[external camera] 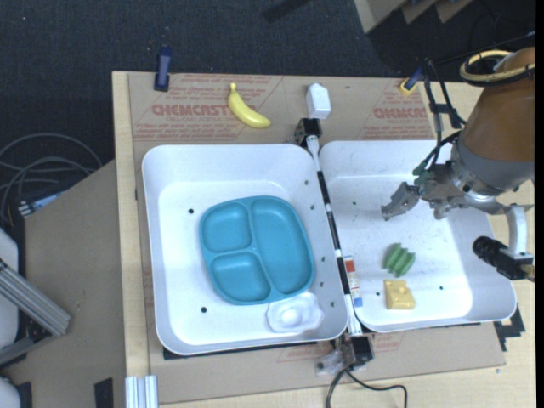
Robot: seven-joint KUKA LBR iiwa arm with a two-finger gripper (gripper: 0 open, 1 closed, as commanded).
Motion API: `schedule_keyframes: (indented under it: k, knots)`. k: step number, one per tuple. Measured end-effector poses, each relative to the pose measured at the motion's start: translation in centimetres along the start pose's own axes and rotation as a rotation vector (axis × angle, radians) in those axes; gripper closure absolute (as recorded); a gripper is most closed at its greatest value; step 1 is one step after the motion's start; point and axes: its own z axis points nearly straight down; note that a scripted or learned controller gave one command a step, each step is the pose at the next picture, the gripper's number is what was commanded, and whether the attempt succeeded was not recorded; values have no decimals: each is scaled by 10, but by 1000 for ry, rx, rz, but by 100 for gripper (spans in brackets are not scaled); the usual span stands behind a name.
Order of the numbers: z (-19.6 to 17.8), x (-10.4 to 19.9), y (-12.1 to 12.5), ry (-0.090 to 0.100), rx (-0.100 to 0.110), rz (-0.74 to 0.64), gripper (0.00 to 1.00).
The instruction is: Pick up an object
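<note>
Nothing is held yet — gripper [408, 201] is spread apart, green object [399, 260] lying just below its jaws.

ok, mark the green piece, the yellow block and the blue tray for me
green piece [399, 259], camera view, middle of its ridged top
yellow block [399, 296], camera view, centre of its top face
blue tray [255, 249], camera view, where its dividers meet

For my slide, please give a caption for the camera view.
Pincer hovers over right bin, above green piece and yellow block.
</note>
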Motion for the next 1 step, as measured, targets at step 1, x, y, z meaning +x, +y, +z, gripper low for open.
schedule_keyframes:
  k: [1]
  knots:
    - [115,-19,-33,0,-1,-1,0]
